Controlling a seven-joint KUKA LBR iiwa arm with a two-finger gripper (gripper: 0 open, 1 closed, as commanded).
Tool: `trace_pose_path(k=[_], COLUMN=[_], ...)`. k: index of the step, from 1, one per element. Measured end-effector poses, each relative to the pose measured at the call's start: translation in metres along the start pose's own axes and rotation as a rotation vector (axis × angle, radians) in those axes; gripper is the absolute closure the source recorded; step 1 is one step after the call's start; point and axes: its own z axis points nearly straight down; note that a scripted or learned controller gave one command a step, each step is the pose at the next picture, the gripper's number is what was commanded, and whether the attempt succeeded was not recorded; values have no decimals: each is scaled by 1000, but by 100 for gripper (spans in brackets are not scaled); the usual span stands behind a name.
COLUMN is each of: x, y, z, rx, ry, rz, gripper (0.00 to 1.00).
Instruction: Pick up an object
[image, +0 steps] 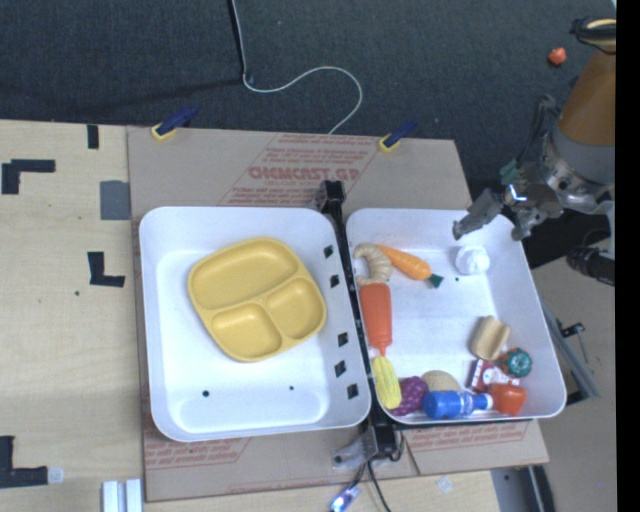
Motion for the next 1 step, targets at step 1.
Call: trace_pose_path(k=[1], x=[76], y=[-77], z=[-105], rx=[-10], ry=[2], rz=[-7], gripper=[0])
